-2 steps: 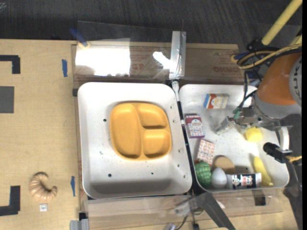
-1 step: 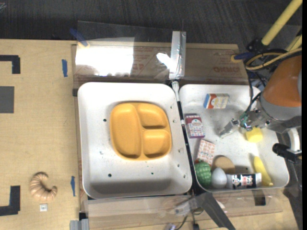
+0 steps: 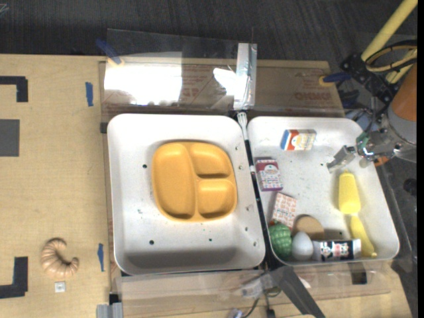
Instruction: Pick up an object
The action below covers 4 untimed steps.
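- Starting nearest the camera, the near end of the right white bin (image 3: 311, 177) is crowded. A black-and-white labelled tube (image 3: 338, 248) lies crosswise along the near wall, touching a small white ball (image 3: 303, 245), with a bumpy green ball (image 3: 281, 239) just beside that.
- I judge this cluster a poor target, since the pieces press against each other and the wall.
- A slim yellow plastic stick (image 3: 362, 236) runs along the right wall, its near end by the tube.
- Just beyond it lies a thick yellow foam cylinder (image 3: 348, 192), my likeliest pick. It sits in the right half of the right bin with bare floor on its left. Its long axis runs near to far, almost parallel to the right wall, so a grasp should close across its width.
- My gripper (image 3: 348, 154) hovers just past the cylinder's far end, holding nothing. Whether it is wide or narrow I cannot tell.
- Flat printed cards (image 3: 268, 174) lie along the left wall, and a small red, white and blue box (image 3: 298, 140) sits farthest back.
- Left bin (image 3: 126, 177) holds a yellow divided plate (image 3: 194, 179).
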Each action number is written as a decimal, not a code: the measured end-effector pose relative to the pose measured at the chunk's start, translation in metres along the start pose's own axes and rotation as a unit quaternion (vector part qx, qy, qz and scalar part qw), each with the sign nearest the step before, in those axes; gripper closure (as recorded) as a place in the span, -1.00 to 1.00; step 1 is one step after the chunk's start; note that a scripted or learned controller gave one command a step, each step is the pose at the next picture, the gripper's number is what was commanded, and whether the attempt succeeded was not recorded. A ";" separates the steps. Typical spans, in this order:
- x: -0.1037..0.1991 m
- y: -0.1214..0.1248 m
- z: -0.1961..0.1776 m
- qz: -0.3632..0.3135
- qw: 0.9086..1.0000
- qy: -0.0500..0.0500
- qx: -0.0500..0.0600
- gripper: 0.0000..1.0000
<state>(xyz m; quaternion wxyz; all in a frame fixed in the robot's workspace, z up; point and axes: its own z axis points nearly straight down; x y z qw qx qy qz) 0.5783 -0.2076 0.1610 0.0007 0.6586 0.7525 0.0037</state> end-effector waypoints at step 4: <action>-0.012 0.015 -0.060 -0.158 0.988 -0.004 0.000 1.00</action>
